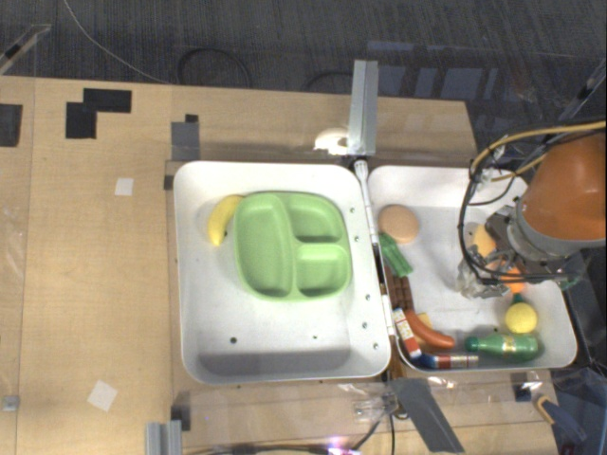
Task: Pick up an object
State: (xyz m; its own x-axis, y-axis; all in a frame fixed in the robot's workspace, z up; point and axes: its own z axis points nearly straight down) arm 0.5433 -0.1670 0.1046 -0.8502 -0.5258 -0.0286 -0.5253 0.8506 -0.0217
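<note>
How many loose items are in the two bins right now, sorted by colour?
Yellow: 2, banana, ball
Green: 3, divided tray, bottle, stick
Tan: 1, egg-shaped piece
Orange-red: 1, sausage-shaped piece
Total: 7 clearly countable; small bits under the gripper are unclear.

My gripper [482, 278] low in right bin [441, 186]; yellow ball [520, 318] just beside, green bottle [503, 346] below, egg [399, 224] left.

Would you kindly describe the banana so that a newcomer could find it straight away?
Look at the left white bin, which holds a large green divided tray. The banana lies against that tray's left edge, near the bin's upper left corner. It is the small, curved yellow thing in that bin.
</note>
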